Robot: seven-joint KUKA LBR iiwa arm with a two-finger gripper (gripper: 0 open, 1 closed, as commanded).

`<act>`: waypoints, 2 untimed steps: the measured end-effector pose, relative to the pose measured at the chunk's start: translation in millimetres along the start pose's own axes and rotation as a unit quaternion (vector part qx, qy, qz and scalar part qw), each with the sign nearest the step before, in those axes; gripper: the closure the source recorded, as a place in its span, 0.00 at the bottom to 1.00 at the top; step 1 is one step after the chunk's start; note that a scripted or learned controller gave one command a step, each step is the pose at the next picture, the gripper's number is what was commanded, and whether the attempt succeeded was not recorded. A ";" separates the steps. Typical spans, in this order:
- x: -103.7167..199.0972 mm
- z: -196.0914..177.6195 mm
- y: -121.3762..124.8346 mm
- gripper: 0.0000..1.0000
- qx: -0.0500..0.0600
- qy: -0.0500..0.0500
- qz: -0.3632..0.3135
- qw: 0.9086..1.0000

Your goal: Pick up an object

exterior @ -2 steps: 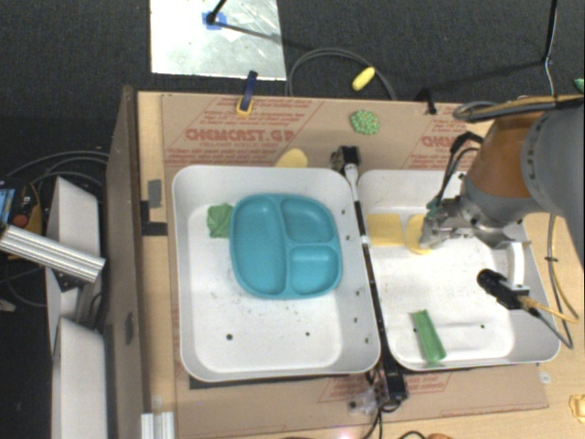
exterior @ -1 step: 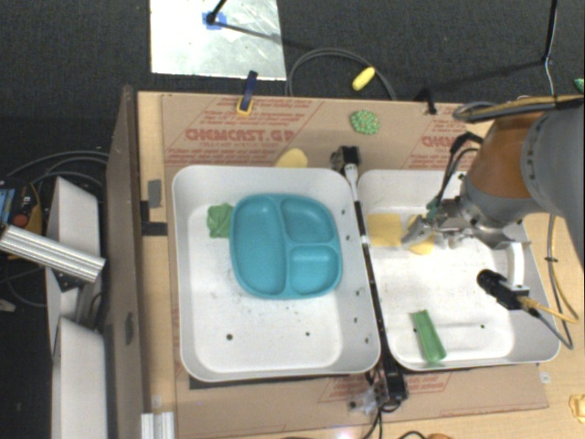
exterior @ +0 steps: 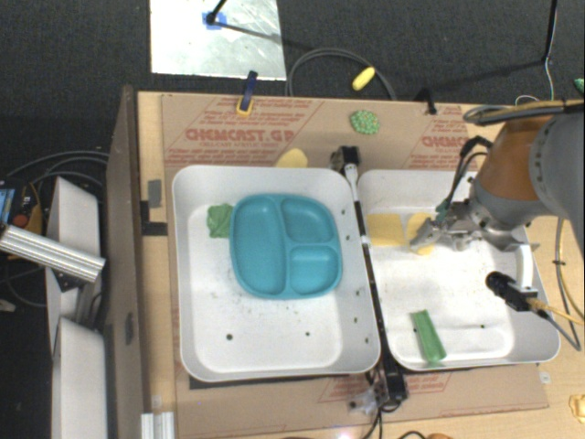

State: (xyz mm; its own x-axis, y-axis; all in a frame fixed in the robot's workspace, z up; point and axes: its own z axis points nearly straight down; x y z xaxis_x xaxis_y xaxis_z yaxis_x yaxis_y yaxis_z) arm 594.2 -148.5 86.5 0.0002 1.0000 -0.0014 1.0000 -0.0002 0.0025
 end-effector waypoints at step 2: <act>12.3 2.4 1.4 0.00 0.001 0.001 -0.001 1.000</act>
